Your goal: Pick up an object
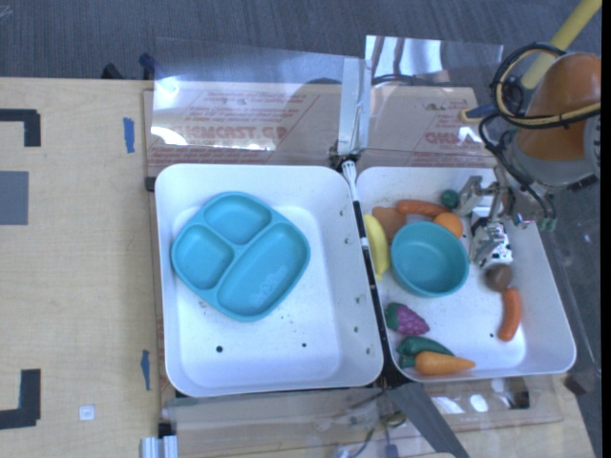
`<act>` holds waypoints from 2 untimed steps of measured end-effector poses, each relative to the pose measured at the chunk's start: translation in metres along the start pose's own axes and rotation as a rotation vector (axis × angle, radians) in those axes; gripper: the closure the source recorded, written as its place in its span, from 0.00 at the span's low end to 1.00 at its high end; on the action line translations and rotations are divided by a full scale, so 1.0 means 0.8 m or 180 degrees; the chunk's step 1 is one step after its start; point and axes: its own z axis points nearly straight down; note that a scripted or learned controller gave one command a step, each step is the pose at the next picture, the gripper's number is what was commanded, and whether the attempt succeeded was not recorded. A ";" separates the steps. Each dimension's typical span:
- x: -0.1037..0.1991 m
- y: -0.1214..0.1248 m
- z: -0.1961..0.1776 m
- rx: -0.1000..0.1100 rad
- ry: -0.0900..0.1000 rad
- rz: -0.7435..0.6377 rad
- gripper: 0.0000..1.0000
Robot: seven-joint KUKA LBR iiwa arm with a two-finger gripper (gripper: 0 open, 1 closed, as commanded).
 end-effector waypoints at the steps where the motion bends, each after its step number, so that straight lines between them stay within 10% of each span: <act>1: -0.009 0.023 -0.001 0.0037 0.0029 -0.0065 0.00; 2: -0.026 0.112 -0.001 -0.0006 -0.0081 -0.0289 0.00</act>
